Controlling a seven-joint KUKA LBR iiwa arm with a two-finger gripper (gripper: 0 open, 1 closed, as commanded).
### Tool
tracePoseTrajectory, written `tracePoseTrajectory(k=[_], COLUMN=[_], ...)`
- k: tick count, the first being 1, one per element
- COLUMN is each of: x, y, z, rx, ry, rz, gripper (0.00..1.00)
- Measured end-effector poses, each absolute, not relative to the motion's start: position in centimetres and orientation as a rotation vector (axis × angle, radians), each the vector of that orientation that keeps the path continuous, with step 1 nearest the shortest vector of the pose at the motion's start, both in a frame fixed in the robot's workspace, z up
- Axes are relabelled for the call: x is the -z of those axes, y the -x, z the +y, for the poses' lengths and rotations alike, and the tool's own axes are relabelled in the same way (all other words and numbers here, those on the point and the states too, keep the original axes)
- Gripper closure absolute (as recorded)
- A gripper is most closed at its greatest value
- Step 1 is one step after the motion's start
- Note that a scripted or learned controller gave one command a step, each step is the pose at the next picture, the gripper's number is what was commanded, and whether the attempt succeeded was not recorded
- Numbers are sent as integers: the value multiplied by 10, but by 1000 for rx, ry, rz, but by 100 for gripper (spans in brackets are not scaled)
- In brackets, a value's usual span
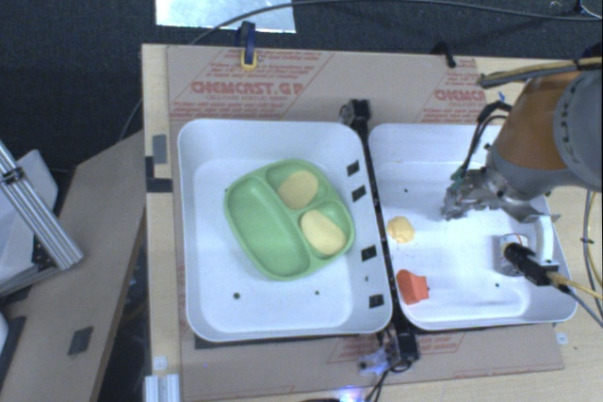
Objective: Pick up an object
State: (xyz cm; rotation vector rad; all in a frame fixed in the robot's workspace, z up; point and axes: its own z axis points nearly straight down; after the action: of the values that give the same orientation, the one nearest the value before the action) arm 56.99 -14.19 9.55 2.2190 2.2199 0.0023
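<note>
- Gripper (pixel 459 202) hangs low over the right bin (pixel 452 311), near its middle and toward the bin's left half; whether it is spread or pressed together I cannot tell, since the tip is small and dark against the white floor; nothing shows pinched in it.
- Candidates in the right bin: a yellow lump (pixel 400 229) just right of the divider between the bins, and an orange block (pixel 413 286) nearer the front edge; both lie loose on the floor, apart from each other and apart from the gripper.
- Left bin (pixel 212 301) holds a green tray (pixel 254 231) with two yellow pieces, one (pixel 299 188) in the rear compartment and one (pixel 322 233) in the front one; these are well apart from the arm (pixel 542 132).
- Step, as I judge it: approach or descent before any grasp; no object is lifted, so the task is at its start.
- Next move, as I judge it: shift left toward the yellow lump, the nearest thing; centre over it, then come down and close; the lump looks rounded and may roll or slip out, and it sits close to the bin wall, which leaves little room on that side.
</note>
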Motion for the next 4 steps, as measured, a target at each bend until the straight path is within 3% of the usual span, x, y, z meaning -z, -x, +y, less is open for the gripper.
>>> tracePoseTrajectory(k=[3, 4], x=[-247, -254], y=[-590, -593], z=[-154, -99], rx=[-6, -5], ry=[-2211, -2210], rz=[2223, 2232], gripper=[100, 100])
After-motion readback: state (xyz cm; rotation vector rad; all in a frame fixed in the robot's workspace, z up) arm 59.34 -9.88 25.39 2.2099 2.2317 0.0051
